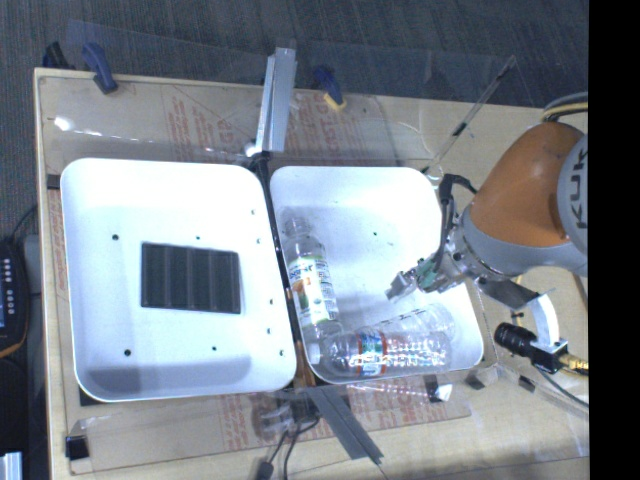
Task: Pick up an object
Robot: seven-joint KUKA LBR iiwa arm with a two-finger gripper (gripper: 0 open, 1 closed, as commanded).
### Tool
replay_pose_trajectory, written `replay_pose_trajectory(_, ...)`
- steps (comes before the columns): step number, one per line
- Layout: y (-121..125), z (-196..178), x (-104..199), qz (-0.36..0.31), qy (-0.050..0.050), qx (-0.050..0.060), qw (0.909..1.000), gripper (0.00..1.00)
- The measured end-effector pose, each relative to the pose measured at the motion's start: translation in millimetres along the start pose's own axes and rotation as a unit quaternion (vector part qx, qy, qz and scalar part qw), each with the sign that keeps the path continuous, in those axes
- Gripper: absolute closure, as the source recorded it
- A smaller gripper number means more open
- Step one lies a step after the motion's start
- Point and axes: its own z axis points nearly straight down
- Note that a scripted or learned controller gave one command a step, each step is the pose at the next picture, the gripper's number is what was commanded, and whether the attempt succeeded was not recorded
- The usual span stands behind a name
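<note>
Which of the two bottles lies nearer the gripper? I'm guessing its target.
The bottle along the right bin's near wall, just below the gripper. The other bottle lies against the left wall.

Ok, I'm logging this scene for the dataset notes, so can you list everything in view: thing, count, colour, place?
Bins: two, white, side by side on the bench; left bin, right bin.
Dark panel: one, black, ribbed, flat in the middle of the left bin.
Bottles: two, clear plastic with labels, in the right bin; one along its left wall, one along its near wall.
Clamps: two, blue, at the bench's far edge.
Metal bar: one, grey, above the join between the bins.
Arm: one, grey and orange, from the right.
Claw: one, over the right bin's right side.
</note>
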Motion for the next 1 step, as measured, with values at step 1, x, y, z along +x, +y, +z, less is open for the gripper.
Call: replay_pose_trajectory(1, 0.1, 0.0, 0.1, 0.0, 0.0, 0.0, 1.0, 0.0)
